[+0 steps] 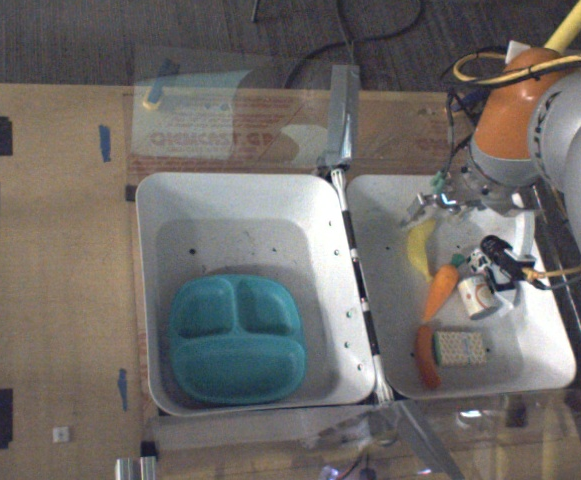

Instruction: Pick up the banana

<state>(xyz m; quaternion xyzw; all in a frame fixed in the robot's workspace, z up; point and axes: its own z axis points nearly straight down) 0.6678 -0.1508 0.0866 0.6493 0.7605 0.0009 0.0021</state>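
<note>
The yellow banana [420, 249] lies in the right bin [550, 363], near its upper left part, with its length running up and down. My gripper [432, 205] hangs just above the banana's upper end, under the grey arm with the orange band. Nothing can be seen held in it. An orange carrot [440, 291] lies right beside the banana's lower end.
In the right bin's lower part a reddish sausage-shaped piece [427, 358] lies next to a pale speckled block [460, 348]. The left bin [160, 228] holds a teal divided plate [236, 338]. The wall between the two bins [355, 278] runs close to the banana's left.
</note>
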